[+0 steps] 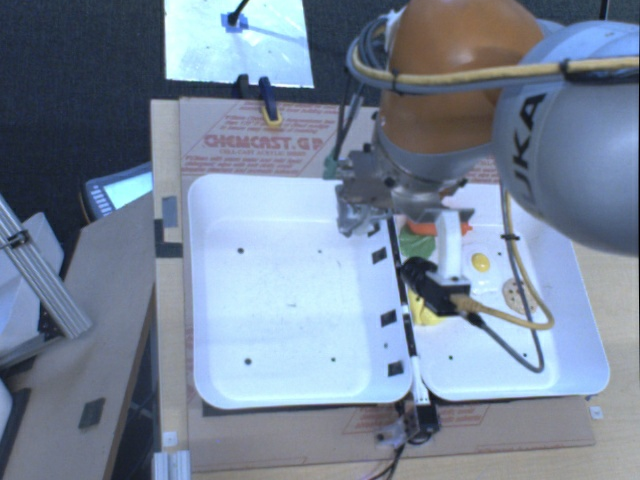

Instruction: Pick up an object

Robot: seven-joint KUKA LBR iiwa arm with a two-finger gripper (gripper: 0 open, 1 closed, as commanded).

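Note:
My gripper [358,216] hangs low over the rear of the ridge where the two white bins meet, under the big orange wrist. In the right bin [560,368] lie several small things. An orange piece [424,228] and a green piece [413,240] sit just right of the gripper. A yellow thing [429,315] lies further forward, partly hidden. A white fried-egg toy [481,263] and a brown cookie-like disc [513,291] rest towards the right. Nothing shows between the fingers.
The left bin [210,268] lies beside the right one, and both rest on a cardboard sheet [250,143]. A black and yellow clamp [268,103] sits at the back edge. The arm's bulk covers the rear right of the right bin.

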